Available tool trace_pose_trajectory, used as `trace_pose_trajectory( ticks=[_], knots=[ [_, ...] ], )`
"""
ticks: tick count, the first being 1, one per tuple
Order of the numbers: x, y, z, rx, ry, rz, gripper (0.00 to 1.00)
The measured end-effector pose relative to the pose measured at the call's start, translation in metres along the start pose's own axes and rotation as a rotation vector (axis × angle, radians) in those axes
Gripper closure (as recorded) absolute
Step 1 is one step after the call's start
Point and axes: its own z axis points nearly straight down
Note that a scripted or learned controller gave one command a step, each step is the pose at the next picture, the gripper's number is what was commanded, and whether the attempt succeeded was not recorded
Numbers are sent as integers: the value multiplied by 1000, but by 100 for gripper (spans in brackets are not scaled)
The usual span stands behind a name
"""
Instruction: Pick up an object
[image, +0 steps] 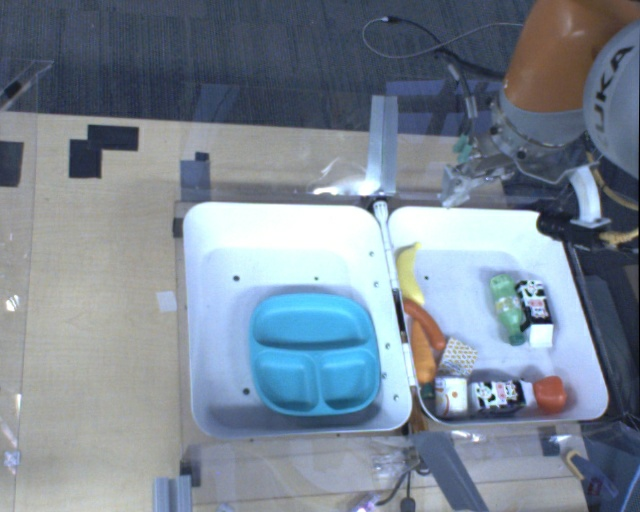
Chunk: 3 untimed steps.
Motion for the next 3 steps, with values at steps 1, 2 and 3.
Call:
trace_pose_trajectory(
  ticks=[1, 2, 3],
  knots=[
    [58, 41, 44, 3, 3, -9, 100],
    [-14, 19, -54, -1, 0, 16, 100],
    [46, 37, 44, 5, 3, 47, 100]
  ],
)
